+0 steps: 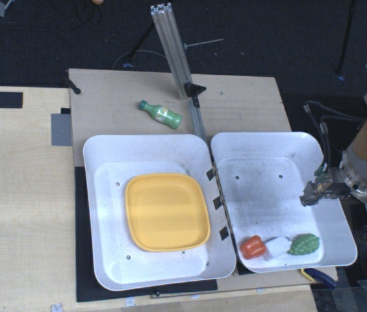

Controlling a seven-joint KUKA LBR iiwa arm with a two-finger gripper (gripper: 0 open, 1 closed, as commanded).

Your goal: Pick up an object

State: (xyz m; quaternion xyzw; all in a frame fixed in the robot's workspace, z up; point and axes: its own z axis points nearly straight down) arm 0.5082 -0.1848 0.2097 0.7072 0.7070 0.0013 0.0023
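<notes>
And here is the gripper [310, 197], hanging over the right-hand edge of the right bin [261, 145], and it's too dark and small from up here to say how it is set, so I cannot tell. Nothing shows in its grasp. The candidates lie in a row along that bin's near edge: a red toy pepper [253, 246], a small white object [277, 246] touching it, and a green bumpy toy [304, 244] just beside. The green one is nearest the gripper, and my call is it's the best target, since its right side is free of neighbours. Best play: line up above it, descend straight, close across its narrow width, clear of the bin wall. The yellow plate [167, 211] in the left bin [105, 155] lies flat, a harder grab. A green bottle [161, 114] lies on the desk [248, 103] beyond.
</notes>
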